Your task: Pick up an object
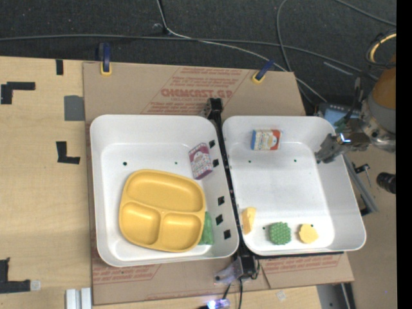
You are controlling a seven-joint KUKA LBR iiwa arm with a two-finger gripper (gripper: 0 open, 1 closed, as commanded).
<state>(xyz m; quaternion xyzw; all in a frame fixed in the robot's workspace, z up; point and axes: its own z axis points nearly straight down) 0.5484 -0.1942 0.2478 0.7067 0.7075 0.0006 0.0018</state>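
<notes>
Two shallow white bins are observed side by side at the centre of the frame. The gripper [329, 148] is seen at the right edge of the right bin [290, 192], over its upper right rim, with the arm entering from the right of the frame. Dark fingers are visible pointing down and to the left, but whether they stand wide or narrow cannot be told at this size. Nothing is seen between them.

In the right bin, a small blue, white and red carton [265, 140] is noted near the upper wall, lying with its long axis roughly across the frame. It lies to the left of the gripper and slightly higher in the frame, and is judged the nearest candidate. Along the lower wall of the same bin a pale yellow block [248, 219], a green knobbly ball [279, 233] and a yellow round piece [308, 234] are recorded, apart from each other and well below the gripper.

In the left bin [109, 172], a yellow divided tray [161, 210] occupies the lower half; a purple packet [201, 161] lies near the dividing wall, and a green item [207, 229] is wedged beside the tray's right edge.

No object has yet been picked up; a short travel to the left is judged sufficient to bring the gripper over the carton
</notes>
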